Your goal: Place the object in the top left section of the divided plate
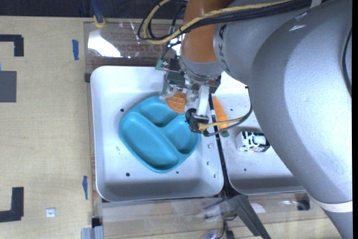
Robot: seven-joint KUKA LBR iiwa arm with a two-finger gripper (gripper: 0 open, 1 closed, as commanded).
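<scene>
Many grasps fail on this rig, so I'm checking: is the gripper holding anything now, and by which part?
It cannot be told. The gripper sits right over a small orange waffle-like object at the blue divided plate, hiding any contact.

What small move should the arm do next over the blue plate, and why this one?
Probably a short descent. The gripper hangs above the upper right edge of the blue divided plate in the left bin, with an orange waffle-like object just below it, partly over the plate's rim. Whether the object is gripped is unclear, so it should go slowly.
</scene>
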